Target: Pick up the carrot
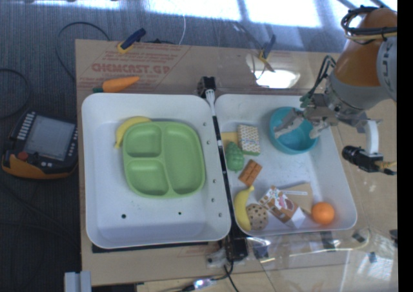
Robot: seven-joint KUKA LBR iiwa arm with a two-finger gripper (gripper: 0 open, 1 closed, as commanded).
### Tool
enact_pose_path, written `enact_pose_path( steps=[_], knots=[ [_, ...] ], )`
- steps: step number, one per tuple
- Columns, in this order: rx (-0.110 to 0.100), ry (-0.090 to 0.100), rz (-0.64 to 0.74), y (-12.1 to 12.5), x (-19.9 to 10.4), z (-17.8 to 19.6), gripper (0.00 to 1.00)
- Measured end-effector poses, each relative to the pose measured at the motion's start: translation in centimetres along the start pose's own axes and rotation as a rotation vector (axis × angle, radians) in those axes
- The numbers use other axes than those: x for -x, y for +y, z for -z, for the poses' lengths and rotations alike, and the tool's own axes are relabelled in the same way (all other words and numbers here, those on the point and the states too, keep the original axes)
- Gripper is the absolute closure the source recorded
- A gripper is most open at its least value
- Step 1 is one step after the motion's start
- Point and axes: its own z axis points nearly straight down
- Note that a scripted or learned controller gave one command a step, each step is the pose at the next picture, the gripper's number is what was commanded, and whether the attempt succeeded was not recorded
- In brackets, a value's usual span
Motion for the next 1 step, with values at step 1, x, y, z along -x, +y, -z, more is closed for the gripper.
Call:
enact_pose_path(
  steps=[1],
  knots=[
    [0.014, -0.002, 0.089, -7.76, -5.80, -11.70, 0.00]
  ],
)
